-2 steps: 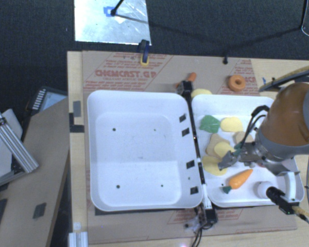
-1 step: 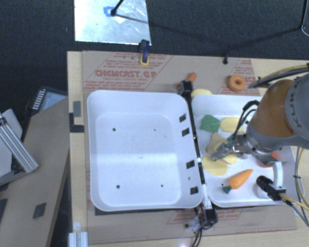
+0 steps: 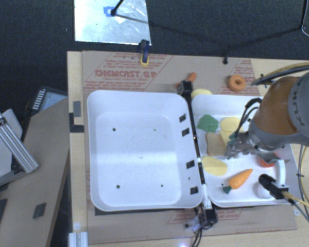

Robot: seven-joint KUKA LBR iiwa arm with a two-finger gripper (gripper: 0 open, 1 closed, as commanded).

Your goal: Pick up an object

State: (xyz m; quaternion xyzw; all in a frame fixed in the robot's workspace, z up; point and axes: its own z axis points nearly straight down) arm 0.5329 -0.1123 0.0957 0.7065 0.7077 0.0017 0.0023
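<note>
Gripper (image 3: 234,149) low in right bin (image 3: 247,202), over tan slice (image 3: 214,144) beside yellow piece (image 3: 215,165); grasp state cannot be told. Advice: centre on one item, descend straight, avoid carrot (image 3: 239,179)

The arm (image 3: 286,112) runs off the right edge and covers much of the right bin (image 3: 232,200). A red object (image 3: 267,162) peeks from beneath the wrist, too hidden to name. The gripper (image 3: 236,149) is blurred.
</note>
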